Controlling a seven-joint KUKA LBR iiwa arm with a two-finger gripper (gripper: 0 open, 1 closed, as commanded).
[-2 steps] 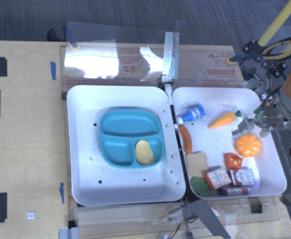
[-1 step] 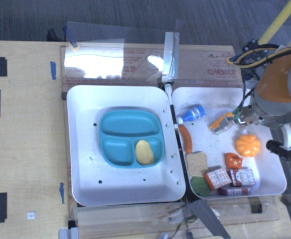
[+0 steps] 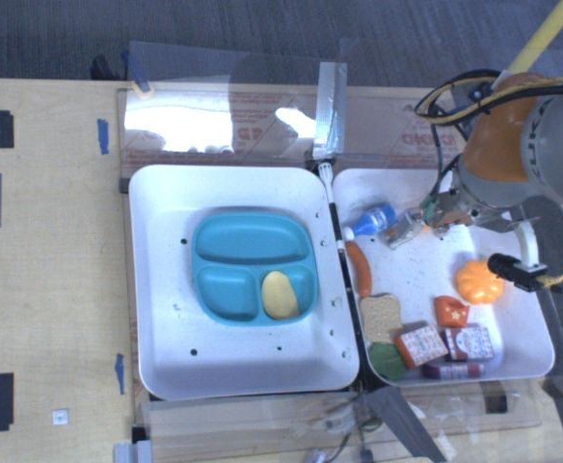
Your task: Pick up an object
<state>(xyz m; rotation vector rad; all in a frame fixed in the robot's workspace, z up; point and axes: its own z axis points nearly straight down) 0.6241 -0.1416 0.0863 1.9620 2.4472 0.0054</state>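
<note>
Nothing is lifted yet: the gripper (image 3: 434,216) hovers low in the right bin (image 3: 537,355) at the frame's upper right, beside the blue bottle (image 3: 371,221), its jaws' state impossible to tell, so grasping and raising an object remain.

Bright, even overhead light whitens both bins (image 3: 156,287), with strong glare on the clear sheet (image 3: 214,123) behind; focus slightly soft.

**Legible markings on the bench and in the bins**
No text, number or brand can be read: faint reddish print on the clear sheet (image 3: 262,123) along the bench's far edge, and the small cartons' (image 3: 445,343) faces, stay too blurred.
</note>
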